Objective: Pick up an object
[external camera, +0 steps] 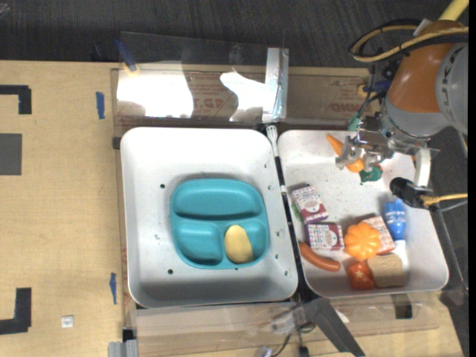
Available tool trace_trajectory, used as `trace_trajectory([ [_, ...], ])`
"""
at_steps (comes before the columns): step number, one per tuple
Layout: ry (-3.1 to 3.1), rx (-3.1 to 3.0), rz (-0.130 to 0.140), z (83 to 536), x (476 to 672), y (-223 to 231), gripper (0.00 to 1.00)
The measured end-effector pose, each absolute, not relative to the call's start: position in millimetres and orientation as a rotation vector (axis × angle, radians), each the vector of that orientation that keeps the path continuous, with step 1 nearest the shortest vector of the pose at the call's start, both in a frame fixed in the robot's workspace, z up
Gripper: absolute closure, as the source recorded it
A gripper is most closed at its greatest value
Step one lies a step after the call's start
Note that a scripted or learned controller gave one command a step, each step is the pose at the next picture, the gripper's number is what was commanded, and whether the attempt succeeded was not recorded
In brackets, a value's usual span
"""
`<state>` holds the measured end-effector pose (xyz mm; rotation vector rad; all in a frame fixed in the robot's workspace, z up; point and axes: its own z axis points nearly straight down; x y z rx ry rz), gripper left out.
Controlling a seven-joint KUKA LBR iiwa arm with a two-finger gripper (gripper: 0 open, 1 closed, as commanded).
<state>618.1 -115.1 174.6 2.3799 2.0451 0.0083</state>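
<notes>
A yellow potato [238, 244] sat in the teal tray [217, 220] at the left bin's [141, 199] center. In the right bin [431, 266], food clustered toward five o'clock. At one o'clock, the gripper [362, 160] clasped a small orange item [355, 165], apparently mid-pick.

I can read no text, number or brand anywhere from my remote view. Two small pink-and-white printed cartons [307, 201] and [323, 237] in the right white plastic bin [439, 262] carry label graphics too small to make out. A blue-and-white bottle [396, 219] there bears blurred markings. The brown cardboard strip [320, 88] behind the bins shows faint, illegible reddish print.
</notes>
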Motion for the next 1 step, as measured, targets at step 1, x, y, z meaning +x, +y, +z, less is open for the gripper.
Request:
trace_trajectory([
  [1,2.044,2.380,0.008,183.6,618.2,-115.4,1.00],
])
